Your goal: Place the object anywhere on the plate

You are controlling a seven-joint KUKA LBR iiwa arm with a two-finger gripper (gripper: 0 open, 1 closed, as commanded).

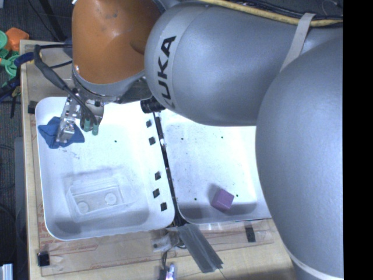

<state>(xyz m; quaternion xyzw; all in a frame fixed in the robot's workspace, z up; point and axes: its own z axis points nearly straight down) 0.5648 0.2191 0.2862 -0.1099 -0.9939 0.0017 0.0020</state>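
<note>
Over the left bin's far corner, the gripper hangs with its fingers pointing down at a crumpled blue object, soft-looking like cloth or foam, which lies on the bin floor against the back-left wall. One finger seems to touch or overlap the blue thing's right edge, but whether the fingers are apart, together or clamped on it cannot be told at this angle. Nearer the front of the same bin sits a clear, shallow plastic plate, rectangular, with two round dimples in it; it is so transparent that its edges are faint against the white. A dark divider strip runs between the bins. On the right bin's floor, speckled with dark marks, a small purple block rests near the front wall. Both bins stand on a pale wooden bench; dark floor and some green and orange clutter show at far left. Much of the right bin and the bench's back is hidden behind the big grey arm and its orange band.
</note>
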